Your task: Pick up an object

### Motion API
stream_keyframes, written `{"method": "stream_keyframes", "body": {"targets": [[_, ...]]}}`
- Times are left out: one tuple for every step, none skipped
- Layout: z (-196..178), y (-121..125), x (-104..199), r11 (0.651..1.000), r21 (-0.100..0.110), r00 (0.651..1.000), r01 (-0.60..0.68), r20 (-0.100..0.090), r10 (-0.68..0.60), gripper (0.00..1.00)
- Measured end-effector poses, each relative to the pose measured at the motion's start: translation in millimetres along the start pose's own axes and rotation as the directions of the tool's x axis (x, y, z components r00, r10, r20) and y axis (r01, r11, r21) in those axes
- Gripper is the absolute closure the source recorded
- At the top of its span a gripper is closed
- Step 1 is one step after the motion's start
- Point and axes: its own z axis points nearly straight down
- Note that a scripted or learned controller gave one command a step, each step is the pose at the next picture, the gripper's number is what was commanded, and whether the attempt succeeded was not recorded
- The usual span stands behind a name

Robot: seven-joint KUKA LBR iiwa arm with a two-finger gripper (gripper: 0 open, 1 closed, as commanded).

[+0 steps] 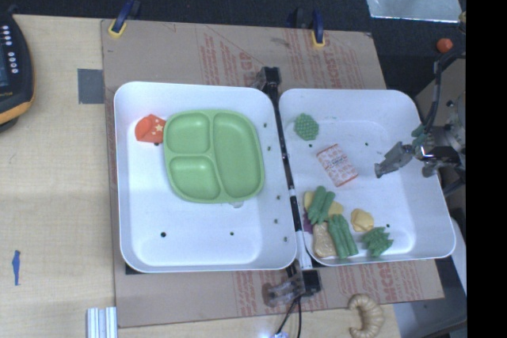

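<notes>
At the bottom of the frame, a curly tan toy (366, 316) lies on the brown cardboard worktop (190, 51). Just above, in the right white bin (396, 103), sit green toy beans (341, 235), yellow bits and a small red-and-white packet (337, 165). The grey claw (394, 160) hangs at right-centre, holding nothing; I cannot tell how wide it is. The left bin (135, 202) holds a green divided plate (214, 155).
</notes>
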Motion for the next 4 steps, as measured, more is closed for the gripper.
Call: {"method": "stream_keyframes", "body": {"targets": [[88.8,45.6,33.0,1.000,0.005,1.000,0.006,-0.001,-0.006,0.00],[163.8,58.4,41.8,1.000,0.004,1.000,0.003,0.000,-0.003,0.00],[159.0,86.4,44.7,1.000,-0.004,1.000,0.002,0.001,-0.002,0.00],[148.8,85.1,43.4,1.000,0.000,1.000,0.002,0.002,-0.002,1.00]]}}
